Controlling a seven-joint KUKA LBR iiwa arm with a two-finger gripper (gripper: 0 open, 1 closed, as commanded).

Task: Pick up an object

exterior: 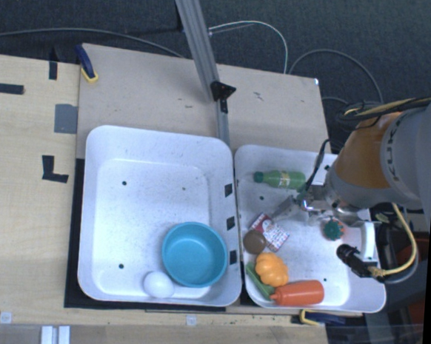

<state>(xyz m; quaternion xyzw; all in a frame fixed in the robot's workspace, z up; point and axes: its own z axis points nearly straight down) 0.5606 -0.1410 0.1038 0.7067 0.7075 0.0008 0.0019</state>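
- Nearest the bottom edge of the view, the left bin [98,195] holds a white ball [158,283] at its lower rim, touching a blue bowl [193,253] that sits upright just above and to the right of it.
- In the right bin [362,294], along the lower rim, a red-orange carrot-shaped toy [298,292] lies on its side, with a green piece [257,279] slanting beside it.
- Just above the carrot sits an orange pepper-like toy [271,268], touching a small brown round thing [254,242] up and to its left.
- A small red-and-white packet [272,234] lies tilted just beside the brown thing, near the middle of the bin.
- A small teal object [333,229] rests to the right, below the wrist of the arm [376,154].
- The gripper [287,209] reaches in from the right and points down-left, its tip just above the packet; its fingers are too small and blurred to tell whether they are spread or together, and nothing is seen between them.
- Farther up, a green bottle [280,179] lies on its side near the bin's top rim, cap to the left.
- Beyond the bins, a grey pole [200,36] slants across the bench [148,88], and a blue clamp [86,62] sits at the bench's top-left corner.
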